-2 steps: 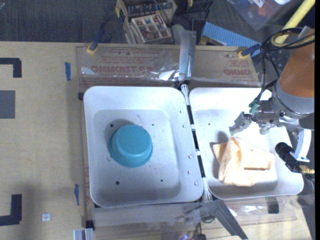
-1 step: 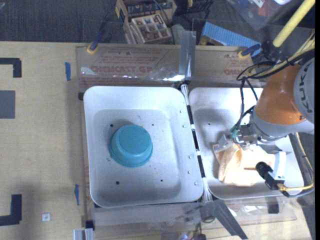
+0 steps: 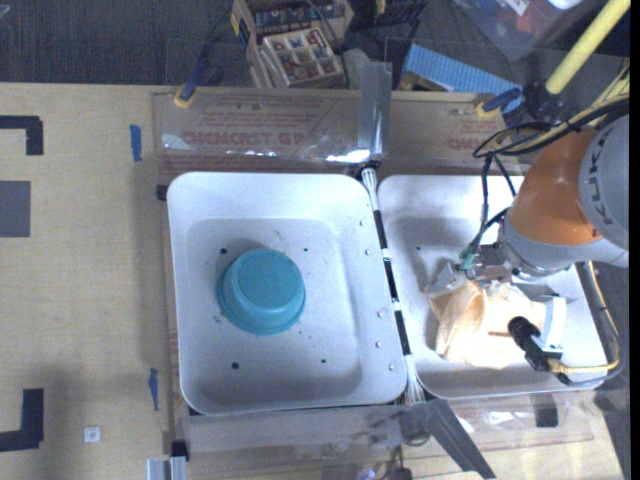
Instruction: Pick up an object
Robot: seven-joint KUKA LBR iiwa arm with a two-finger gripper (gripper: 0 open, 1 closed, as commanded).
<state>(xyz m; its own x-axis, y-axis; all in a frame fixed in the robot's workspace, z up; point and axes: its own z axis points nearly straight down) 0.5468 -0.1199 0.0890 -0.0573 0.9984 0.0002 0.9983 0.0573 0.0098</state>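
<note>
arm: cut off by the right edge; its wrist covers the far right wall of the right bin.
gripper: mostly covered by the wrist above it.
tan crumpled thing: kind cannot be told; its upper edge lies under the gripper.
right bin floor: washed out by glare just right of the tan crumpled thing.
teal bowl: mouth up or mouth down, unclear.
dark specks in the left bin: too small to tell holes from dirt.
red lettering on the clear sheet: blurred, unreadable.
black marks: cut by the left edge.
</note>
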